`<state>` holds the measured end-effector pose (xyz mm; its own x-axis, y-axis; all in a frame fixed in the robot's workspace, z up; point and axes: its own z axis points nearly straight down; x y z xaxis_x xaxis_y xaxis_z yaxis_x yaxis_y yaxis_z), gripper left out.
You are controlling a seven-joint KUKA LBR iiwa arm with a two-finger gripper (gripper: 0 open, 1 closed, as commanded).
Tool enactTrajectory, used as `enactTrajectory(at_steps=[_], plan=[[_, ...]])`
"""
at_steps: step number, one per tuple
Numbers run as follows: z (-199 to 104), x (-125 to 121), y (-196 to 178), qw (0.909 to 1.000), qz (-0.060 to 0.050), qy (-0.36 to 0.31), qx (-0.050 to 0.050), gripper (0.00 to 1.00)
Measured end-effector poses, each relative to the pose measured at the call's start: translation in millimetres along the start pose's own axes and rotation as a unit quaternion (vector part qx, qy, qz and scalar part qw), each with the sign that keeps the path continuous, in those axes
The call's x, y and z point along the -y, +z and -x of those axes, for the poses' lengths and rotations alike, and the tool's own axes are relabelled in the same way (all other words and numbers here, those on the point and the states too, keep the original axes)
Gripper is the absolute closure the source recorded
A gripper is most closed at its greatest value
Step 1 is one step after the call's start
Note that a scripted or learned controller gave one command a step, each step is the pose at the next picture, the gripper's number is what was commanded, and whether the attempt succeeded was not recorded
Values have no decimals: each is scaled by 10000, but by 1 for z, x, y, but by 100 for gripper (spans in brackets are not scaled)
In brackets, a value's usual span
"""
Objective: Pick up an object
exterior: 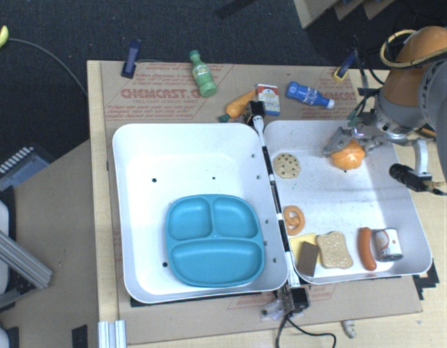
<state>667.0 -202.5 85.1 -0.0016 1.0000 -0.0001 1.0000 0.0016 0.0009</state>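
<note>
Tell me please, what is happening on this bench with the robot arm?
A grey robot arm reaches in from the right over the right bin. Its gripper is at an orange fruit near the bin's far end; whether it grips the fruit is unclear. A cookie, a pretzel, a bread slice, a sausage and a small can also lie in that bin. The left bin holds a blue divided plate.

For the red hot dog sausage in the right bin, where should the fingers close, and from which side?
Grip the red sausage across its narrow middle, coming straight down from above. It lies flat and lengthwise; fingers must fit between the toast slice and the small can, which sits very close.
</note>
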Motion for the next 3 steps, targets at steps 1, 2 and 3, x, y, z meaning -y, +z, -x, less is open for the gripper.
enactTrajectory(at_steps=[1, 2, 3], plan=[[1, -1, -11, 10000, 13, -2, 14, 100], [-73, 0, -1, 10000, -5, -5, -10, 100], [-148, 58, -101, 10000, 3, -3, -7, 100]])
